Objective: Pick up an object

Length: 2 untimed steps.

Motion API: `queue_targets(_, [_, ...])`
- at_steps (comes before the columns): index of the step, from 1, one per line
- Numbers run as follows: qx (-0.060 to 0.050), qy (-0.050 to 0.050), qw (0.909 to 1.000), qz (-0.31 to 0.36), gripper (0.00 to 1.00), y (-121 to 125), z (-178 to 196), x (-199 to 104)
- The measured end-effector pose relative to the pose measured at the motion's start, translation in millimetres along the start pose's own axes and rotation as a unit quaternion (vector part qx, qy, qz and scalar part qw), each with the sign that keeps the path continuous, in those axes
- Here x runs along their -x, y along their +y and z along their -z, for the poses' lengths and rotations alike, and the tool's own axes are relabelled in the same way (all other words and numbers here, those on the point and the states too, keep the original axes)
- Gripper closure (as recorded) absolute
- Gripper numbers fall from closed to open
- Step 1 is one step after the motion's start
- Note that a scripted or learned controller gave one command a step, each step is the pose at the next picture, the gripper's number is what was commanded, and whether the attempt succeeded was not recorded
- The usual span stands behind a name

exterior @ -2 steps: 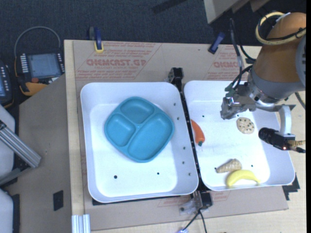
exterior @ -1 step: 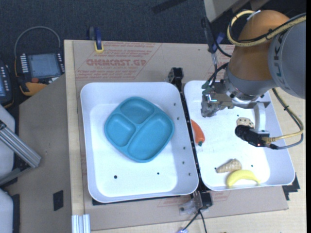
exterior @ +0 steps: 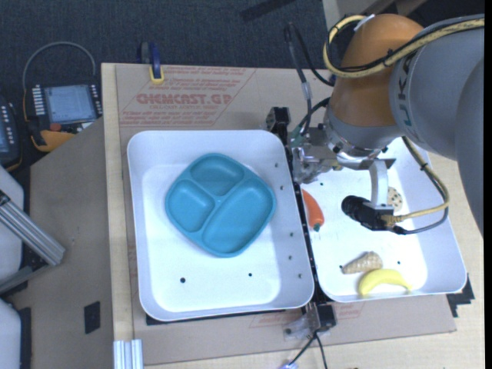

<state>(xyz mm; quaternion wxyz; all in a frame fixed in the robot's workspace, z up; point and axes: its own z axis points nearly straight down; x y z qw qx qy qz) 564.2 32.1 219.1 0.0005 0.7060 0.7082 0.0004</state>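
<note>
The worktop (exterior: 192,102) is a brown board with red lettering (CHEMCAST among it) printed on the strip up and to the view's left of the tool (exterior: 306,160). Two shallow white bins lie on it side by side. The first bin (exterior: 146,229) spreads to the view's left of the tool, and the second bin (exterior: 442,271) lies under and to the right of it. A blue clamp (exterior: 156,61) grips the board's far edge, well apart from the tool.

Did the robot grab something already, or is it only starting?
Nothing looks grabbed yet: the banana, the tan shell-shaped piece and the orange carrot-like piece all lie in the right bin, and the blue plate sits in the left bin. Right now the gripper hangs at the right bin's left side, close above the orange piece. Gripping one thing and lifting it is left.
</note>
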Motion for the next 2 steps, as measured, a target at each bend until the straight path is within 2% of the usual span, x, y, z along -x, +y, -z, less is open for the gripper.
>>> queue_targets(1, [0.0, 0.0, 1.0, 0.001, 1.0, -1.7, -3.6, -59.7])
queue_targets(2, [0.0, 0.0, 1.0, -0.001, 0.0, -1.4, -3.2, -56.6])
